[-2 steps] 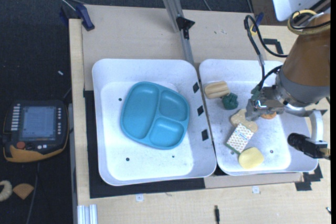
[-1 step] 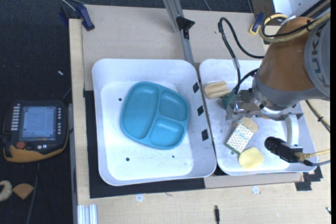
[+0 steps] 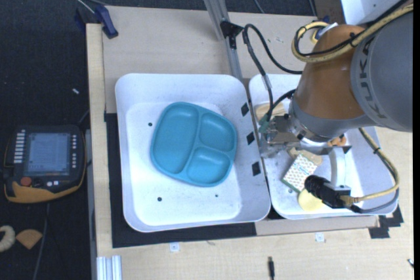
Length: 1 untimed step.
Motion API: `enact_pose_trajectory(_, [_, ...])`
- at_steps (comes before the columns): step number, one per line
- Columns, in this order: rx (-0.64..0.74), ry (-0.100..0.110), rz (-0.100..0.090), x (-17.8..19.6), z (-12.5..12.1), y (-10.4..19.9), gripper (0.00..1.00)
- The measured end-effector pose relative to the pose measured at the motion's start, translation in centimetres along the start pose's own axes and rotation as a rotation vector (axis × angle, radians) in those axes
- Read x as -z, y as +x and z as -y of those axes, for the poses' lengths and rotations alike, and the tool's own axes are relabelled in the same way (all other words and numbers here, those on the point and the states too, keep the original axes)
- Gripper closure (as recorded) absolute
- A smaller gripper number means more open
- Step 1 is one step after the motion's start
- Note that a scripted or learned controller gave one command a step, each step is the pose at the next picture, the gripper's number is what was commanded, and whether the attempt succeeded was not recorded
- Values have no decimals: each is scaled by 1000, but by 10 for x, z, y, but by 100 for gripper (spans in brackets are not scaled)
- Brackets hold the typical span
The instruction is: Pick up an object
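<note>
Currently you have the arm (image 3: 335,88) reaching in over the right bin (image 3: 374,170), its wrist low above the bin's left wall; I cannot tell the gripper's (image 3: 279,138) state, as the wrist body hides it. Your candidate objects: a blue divided plate (image 3: 193,143) in the middle of the left bin (image 3: 131,101), and a dotted sponge (image 3: 299,172) beside a yellow item (image 3: 308,200) near the right bin's front edge.

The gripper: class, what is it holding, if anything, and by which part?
It cannot be told: the gripper is low in the right bin, and the arm hides it.
</note>
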<state>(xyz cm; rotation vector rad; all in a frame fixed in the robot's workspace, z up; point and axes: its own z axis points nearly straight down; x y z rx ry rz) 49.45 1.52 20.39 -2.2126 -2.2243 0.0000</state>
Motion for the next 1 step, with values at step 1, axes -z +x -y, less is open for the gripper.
enact_pose_trajectory(1, [1, -2, 1, 1, 4, 55, 100])
